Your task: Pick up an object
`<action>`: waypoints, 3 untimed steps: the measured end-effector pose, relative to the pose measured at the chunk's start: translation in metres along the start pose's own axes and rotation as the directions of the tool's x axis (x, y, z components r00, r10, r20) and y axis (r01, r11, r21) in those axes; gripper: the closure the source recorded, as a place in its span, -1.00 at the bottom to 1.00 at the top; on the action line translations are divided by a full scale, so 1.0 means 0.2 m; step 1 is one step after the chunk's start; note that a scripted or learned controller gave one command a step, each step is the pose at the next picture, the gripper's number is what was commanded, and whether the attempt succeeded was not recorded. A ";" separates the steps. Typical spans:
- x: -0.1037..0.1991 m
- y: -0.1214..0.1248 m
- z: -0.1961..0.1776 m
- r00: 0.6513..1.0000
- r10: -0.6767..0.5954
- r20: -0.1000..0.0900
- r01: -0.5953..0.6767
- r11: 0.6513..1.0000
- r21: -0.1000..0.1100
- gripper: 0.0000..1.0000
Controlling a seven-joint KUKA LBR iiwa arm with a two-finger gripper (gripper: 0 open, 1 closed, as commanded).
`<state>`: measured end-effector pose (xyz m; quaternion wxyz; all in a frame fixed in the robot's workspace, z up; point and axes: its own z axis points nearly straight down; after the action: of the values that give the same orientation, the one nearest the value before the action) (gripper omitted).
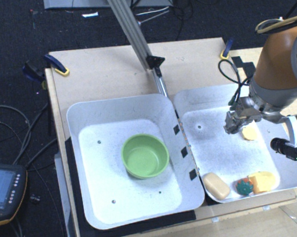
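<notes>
In the right bin [218, 149] my gripper [235, 124] hangs low over the floor, right beside a small pale yellow piece [250, 133] that lies just to its right and below it. Along the bin's near edge lie a tan oval block [216, 185], a small teal and orange ball [244, 186] and a yellow block [264, 181]. A green bowl [145, 156] sits upright in the middle of the left bin [95, 149]. Nothing shows between the gripper's tips.
The grey arm with its orange band [279, 63] comes in from the right over the right bin's far corner. A metal pole [134, 27] slants down to the divider between the bins. Blue clamps [54, 63] hold the board's back corners.
</notes>
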<state>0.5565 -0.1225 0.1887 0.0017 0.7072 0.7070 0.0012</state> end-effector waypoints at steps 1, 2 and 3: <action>0.00 0.00 -0.21 1.000 -0.001 0.000 0.001 1.000 0.001 1.00; 0.30 -0.04 -0.20 1.000 -0.004 -0.002 0.004 1.000 0.004 1.00; 0.57 -0.09 -0.16 1.000 -0.005 -0.002 0.005 1.000 0.005 1.00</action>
<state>0.5386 -0.0086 0.2201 -0.0006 0.7056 0.7086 0.0002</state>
